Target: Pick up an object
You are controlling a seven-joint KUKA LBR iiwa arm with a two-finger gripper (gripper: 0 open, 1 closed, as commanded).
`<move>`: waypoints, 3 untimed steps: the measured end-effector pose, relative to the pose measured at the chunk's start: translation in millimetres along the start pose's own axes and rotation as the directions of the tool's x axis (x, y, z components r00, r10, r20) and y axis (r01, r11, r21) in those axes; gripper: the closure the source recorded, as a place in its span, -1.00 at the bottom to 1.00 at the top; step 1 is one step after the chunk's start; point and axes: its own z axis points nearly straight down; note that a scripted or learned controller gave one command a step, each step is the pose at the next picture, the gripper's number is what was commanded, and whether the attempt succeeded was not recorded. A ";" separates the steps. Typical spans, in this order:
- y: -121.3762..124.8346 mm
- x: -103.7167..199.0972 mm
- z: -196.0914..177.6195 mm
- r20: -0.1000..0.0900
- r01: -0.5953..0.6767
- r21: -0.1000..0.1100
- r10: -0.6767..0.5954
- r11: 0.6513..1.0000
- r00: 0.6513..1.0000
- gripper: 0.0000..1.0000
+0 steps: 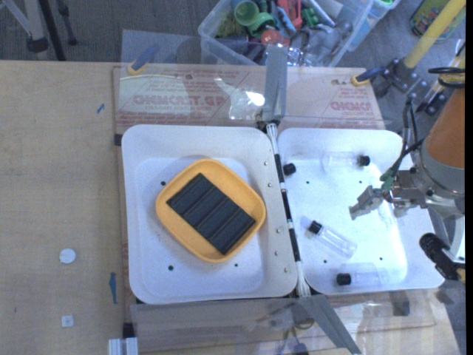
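My gripper (375, 209) hovers over the right part of the right bin (318, 143), open, with nothing visible between its fingers. Three clear vials with black caps lie in that bin: one (331, 237) left of and below the gripper, one (346, 160) near the back, and one (361, 276) at the front. A small black cap (288, 169) sits by the bin's left wall. In the left bin (140, 198) rests a yellow dish (211, 209) with a black ribbed insert.
A grey post (275, 83) stands behind the seam between the bins. A clear tub of colourful toys (295, 13) sits beyond the bench. Wooden tabletop (52, 176) stretches to the left. Cables and a black fixture (437, 254) crowd the right edge.
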 end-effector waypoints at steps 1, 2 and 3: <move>36.9 66.5 45.0 0.000 0.195 0.001 -0.195 0.981 0.981 -1.00; 2.5 10.3 73.5 0.001 0.177 -0.001 -0.177 0.984 0.984 -1.00; 76.9 66.8 -9.0 0.004 0.345 -0.005 -0.345 0.939 0.939 -1.00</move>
